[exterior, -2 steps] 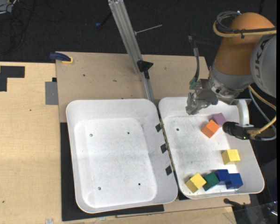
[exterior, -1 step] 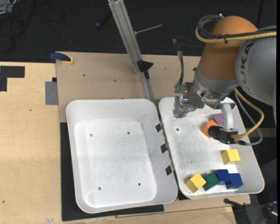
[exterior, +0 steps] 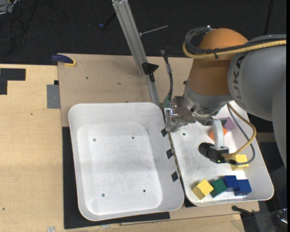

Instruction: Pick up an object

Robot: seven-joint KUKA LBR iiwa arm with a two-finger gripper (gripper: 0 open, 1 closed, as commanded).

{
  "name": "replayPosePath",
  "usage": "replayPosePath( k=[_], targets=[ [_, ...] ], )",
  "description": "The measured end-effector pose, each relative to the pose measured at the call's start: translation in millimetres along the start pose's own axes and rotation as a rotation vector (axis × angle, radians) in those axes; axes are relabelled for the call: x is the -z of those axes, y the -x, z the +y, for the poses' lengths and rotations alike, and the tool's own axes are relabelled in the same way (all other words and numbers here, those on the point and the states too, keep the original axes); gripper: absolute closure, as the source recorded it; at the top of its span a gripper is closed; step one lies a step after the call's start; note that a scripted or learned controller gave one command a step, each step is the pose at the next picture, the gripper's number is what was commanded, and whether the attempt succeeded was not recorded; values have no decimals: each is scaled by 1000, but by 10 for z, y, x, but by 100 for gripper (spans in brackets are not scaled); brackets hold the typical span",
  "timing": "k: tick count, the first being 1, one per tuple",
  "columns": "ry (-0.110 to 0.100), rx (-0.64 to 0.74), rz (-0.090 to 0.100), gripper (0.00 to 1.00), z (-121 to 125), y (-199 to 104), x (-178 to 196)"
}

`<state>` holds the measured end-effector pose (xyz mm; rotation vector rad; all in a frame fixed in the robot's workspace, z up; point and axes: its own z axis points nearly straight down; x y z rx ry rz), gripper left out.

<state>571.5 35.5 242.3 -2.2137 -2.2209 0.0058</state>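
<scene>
My gripper [exterior: 172,121] hangs low over the far left corner of the right bin [exterior: 188,153], close to the wall shared with the left bin. Nothing shows in its grasp. Along the right bin's near edge lie a yellow block [exterior: 201,189], a green block [exterior: 218,186] and blue blocks [exterior: 237,184], side by side. A small yellow block [exterior: 240,159] lies further right. An orange piece [exterior: 228,126] with a purple piece beside it peeks out from under the arm at the bin's far right.
The left bin [exterior: 82,115] lies to the left of the gripper. A slanted aluminium rail [exterior: 133,37] rises behind the bins, ending near the gripper. The arm's bulk [exterior: 217,76] covers the far part of the right bin.
</scene>
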Motion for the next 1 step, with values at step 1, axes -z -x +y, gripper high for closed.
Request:
replayPosePath(
  k=[1],
  targets=[
    [1,1,0,100,-133,-500,47]
  ],
)
